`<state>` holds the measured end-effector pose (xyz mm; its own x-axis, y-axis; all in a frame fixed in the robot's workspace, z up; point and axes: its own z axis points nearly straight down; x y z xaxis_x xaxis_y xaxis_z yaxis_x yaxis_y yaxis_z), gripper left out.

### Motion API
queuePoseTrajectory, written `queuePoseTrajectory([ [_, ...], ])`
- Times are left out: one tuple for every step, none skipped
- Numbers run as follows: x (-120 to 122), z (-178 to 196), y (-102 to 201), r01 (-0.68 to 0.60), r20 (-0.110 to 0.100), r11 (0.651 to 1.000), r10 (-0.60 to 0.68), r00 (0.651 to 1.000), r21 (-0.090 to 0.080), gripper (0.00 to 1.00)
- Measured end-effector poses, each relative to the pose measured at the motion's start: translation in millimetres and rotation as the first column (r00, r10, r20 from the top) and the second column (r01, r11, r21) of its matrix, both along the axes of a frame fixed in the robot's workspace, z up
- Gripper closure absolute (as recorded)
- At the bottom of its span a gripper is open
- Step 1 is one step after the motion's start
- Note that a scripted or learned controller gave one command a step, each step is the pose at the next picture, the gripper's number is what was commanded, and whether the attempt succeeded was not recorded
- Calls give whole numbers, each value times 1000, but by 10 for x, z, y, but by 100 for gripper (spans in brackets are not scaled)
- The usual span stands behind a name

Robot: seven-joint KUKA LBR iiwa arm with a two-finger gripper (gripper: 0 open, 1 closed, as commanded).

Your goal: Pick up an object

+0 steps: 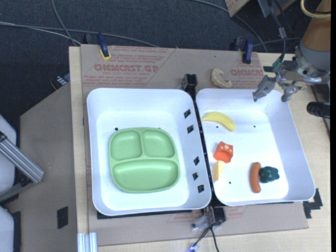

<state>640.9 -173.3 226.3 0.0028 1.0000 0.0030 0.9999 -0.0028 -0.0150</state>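
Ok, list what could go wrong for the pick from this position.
1. The open gripper hovers at the right white bin's far rim, away from every item, so closing here would likely catch nothing.
2. The orange sausage and dark green broccoli piece touch; a grasp could nudge or catch both.
3. The red block sits against the pale yellow wedge, near the bin's left wall, leaving little finger room.
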Motion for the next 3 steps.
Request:
queuePoseTrajectory([
  [27, 93, 6, -3, 15, 1000, 3, 1000, -3, 0],
  [67, -366, 77, -4, 10, 1000, 4, 1000, -1, 0],
  [144, -835, 107, -5, 9, 1000, 5, 1000, -1, 0],
])
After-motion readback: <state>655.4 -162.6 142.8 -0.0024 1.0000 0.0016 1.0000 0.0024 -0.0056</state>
